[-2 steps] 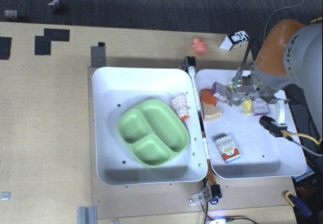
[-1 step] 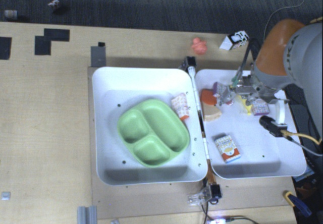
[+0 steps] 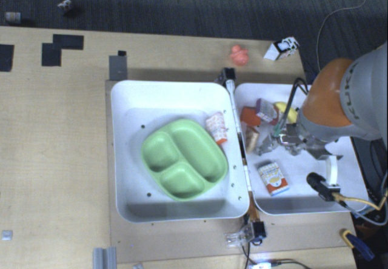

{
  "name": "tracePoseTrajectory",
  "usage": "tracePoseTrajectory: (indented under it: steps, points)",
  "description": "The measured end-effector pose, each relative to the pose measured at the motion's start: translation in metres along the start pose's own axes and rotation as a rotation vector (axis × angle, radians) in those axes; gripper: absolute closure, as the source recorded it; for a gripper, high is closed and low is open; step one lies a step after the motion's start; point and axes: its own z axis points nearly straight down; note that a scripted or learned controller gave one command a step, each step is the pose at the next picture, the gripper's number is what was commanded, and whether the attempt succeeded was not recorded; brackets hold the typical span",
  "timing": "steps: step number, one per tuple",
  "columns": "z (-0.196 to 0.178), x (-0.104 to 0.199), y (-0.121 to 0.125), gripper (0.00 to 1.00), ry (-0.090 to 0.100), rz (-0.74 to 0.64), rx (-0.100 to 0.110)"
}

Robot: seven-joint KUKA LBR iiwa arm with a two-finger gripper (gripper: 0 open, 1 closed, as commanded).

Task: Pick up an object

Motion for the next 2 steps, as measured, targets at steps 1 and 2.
tracePoseTrajectory:
  steps: [1,2]
  points:
    - [-0.0118,0.0003,0.0023,1.0,-0.001,-0.001,-0.006]
    - [-0.0117,0.0003,0.0022,0.0,-0.001,-0.001,-0.006]
